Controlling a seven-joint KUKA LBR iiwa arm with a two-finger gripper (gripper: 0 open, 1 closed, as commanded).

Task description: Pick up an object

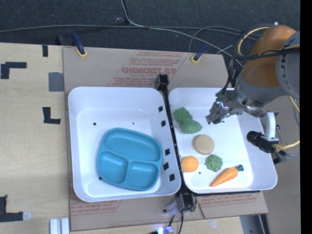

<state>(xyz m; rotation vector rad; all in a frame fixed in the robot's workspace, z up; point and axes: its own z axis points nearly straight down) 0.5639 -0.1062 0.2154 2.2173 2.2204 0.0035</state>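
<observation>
- The gripper [218, 114] is hanging over the upper part of the right bin [258, 179]; whether the claw is wide, narrow or holding anything cannot be told, as its tip is reading only as a dark cluster against the white floor.
- Candidate objects are all lying in the right bin: a green leafy piece [186, 121] near the divider, a beige round piece [203, 144] below it, an orange ball [189, 164], a small green broccoli-like piece [213, 162] and a carrot [226, 175] near the front wall.
- Risk, judged from this layout — the gripper is standing over bare floor between the leafy piece and the bin's right wall, so a straight descent is likely closing on nothing.
- Risk — the round piece, ball and broccoli-like piece are sitting close together; a grasp on one is probably nudging a neighbour, and the ball looks apt to roll.
- Risk: the carrot is lying close to the front wall, leaving little room for a finger on that side.
- The left bin [80, 145] is holding a blue divided plate [129, 160].
- Both bins are resting on a cardboard sheet [136, 69] clamped to a wooden bench [29, 145]; dark carpet [58, 4] and loose cables [161, 28] are showing beyond.
</observation>
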